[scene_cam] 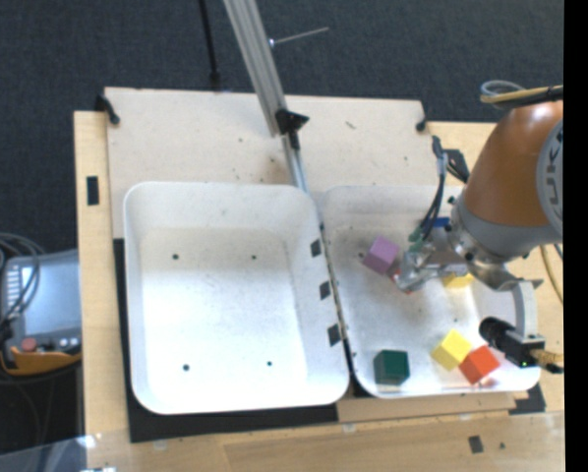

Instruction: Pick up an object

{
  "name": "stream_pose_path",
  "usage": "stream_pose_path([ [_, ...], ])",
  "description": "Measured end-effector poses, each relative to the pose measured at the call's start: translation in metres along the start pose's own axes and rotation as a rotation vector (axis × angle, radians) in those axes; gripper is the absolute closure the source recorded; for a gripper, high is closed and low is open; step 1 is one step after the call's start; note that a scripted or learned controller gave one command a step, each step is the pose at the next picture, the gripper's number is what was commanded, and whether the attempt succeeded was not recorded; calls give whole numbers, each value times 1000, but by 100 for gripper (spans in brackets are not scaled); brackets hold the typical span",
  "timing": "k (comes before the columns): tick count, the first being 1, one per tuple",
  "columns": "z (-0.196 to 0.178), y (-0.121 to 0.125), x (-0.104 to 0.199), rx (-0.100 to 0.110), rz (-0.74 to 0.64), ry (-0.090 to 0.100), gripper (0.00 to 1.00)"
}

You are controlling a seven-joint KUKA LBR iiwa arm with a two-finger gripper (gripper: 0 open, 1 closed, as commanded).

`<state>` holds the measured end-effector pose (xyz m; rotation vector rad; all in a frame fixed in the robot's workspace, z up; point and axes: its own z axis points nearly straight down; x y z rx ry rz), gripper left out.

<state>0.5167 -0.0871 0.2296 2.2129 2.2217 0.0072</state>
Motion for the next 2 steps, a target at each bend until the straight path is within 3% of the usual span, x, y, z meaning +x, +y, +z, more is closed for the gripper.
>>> stream_pose_path([
  [1,-37,2,-1,1,-1,1,100],
  [2,-27,7,59,7,-3,2,100],
])
